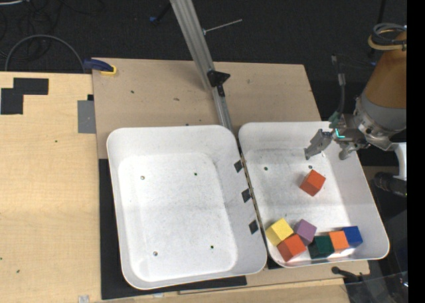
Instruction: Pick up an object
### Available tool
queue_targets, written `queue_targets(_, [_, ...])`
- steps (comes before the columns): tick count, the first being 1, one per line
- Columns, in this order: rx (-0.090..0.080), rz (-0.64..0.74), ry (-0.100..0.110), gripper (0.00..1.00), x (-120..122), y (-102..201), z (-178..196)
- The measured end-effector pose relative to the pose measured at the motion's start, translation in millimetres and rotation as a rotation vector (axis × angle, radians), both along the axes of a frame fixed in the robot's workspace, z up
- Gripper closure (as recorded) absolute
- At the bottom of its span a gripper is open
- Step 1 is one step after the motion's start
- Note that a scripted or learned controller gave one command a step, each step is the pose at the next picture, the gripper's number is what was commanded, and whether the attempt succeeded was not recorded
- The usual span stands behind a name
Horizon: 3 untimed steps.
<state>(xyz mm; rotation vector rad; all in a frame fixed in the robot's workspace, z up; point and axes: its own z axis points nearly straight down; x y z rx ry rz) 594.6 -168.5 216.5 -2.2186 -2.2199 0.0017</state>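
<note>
Arm: the gripper (331, 143) is hanging over the top of the right bin (279, 137), coming in from the right.
Fingers: they are standing apart and holding nothing.
Closest block: the red block (312, 182) is sitting alone, a little below the gripper.
Other blocks: the yellow block (279, 230), purple block (305, 230) and the rest are crowding the bottom corner.
Left bin (133, 142): it is sitting just beside the right one.
What could go wrong: the red block is sitting turned, so the fingers may be pushing a corner and sliding it away.
</note>
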Motion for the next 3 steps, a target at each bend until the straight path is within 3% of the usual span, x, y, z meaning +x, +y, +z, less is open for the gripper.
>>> queue_targets(3, [0.0, 0.0, 0.0, 0.0, 0.0, 0.0, 0.0])
